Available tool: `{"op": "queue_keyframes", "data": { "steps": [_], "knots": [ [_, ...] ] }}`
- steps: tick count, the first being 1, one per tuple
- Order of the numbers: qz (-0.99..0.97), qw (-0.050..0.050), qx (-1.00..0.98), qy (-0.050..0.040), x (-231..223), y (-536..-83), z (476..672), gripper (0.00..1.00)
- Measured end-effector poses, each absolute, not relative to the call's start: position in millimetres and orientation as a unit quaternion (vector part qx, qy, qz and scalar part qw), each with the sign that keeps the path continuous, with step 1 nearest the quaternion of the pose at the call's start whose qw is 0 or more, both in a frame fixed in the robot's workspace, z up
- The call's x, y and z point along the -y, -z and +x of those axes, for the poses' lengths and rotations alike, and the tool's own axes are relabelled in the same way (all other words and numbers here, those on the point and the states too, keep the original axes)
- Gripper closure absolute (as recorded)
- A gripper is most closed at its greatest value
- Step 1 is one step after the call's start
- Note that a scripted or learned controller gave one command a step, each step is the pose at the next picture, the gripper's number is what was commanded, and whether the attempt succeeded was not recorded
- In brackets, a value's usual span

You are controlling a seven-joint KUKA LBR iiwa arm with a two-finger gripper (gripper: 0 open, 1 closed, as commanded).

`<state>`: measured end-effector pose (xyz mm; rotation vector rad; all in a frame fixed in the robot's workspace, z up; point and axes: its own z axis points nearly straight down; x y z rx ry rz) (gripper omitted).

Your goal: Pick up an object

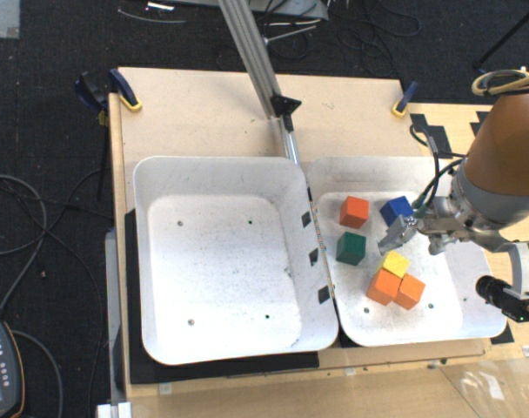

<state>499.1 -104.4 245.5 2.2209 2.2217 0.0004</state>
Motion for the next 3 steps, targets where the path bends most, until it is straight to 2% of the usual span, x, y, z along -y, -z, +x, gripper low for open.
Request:
{"op": "queue_keyframes", "data": {
  "steps": [1, 2, 3],
  "knots": [
    [0.707, 0.011, -0.707, -0.0074, 127, -119, 563.8, 0.0],
    [0.705, 0.011, -0.709, -0.0082, 105, -110, 619.8, 0.0],
    [0.705, 0.008, -0.71, -0.0075, 102, -103, 637.5, 0.0]
  ]
}}
